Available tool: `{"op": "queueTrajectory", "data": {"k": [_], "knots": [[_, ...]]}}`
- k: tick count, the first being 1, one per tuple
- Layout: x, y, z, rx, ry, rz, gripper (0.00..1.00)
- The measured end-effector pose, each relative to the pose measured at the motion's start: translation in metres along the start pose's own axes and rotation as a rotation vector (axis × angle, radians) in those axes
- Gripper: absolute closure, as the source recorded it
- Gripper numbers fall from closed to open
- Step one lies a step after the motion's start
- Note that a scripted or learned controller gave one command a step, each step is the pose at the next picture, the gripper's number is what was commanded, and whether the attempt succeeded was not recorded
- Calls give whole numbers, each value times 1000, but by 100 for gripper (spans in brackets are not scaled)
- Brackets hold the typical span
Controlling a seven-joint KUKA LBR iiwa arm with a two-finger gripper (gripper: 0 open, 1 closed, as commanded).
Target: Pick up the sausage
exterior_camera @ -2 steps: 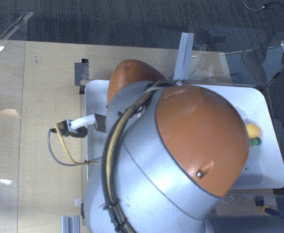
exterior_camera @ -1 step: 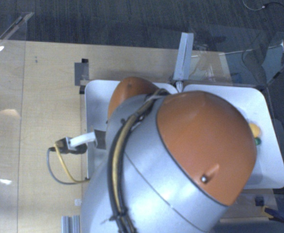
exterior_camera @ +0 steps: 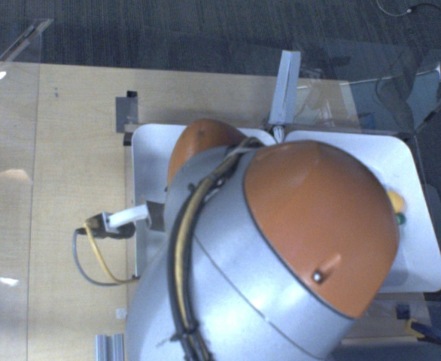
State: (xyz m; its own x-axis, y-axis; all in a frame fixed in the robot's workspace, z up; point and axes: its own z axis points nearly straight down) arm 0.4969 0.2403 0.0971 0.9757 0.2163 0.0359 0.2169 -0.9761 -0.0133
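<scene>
Sausage: I cannot tell where it lies. My own bulk covers most of both bins, so the sausage is hidden from this angle.
End effector: by my judgement it is somewhere beneath my casing, over the left bin. I cannot tell how far open it is, nor whether it has hold of anything.
Arm: my grey casing with its orange dome-shaped cap (exterior_camera: 311, 216) spreads across the middle of the view, above both bins.
Left shallow white bin (exterior_camera: 147, 140): one far corner and a strip of its left rim peek out beside me.
Right shallow white bin (exterior_camera: 420, 239): its right part is open to view. A small yellow rounded thing (exterior_camera: 396, 200) with a green speck sits half behind my cap, too little of it to name.
Pale wooden table (exterior_camera: 55, 171): carries both bins.
Risk, grasp: closing blind, I may pinch air or the wrong thing, and a round sausage caught off-centre could roll away.
Risk, descent: pressing too low could ram the bin floor.
</scene>
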Motion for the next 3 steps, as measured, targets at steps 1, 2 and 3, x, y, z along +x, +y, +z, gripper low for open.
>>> {"op": "queueTrajectory", "data": {"k": [1,2,3], "knots": [[0,0,0,0,0,0,0],[0,0,0,0,0,0,0],[0,0,0,0,0,0,0]]}}
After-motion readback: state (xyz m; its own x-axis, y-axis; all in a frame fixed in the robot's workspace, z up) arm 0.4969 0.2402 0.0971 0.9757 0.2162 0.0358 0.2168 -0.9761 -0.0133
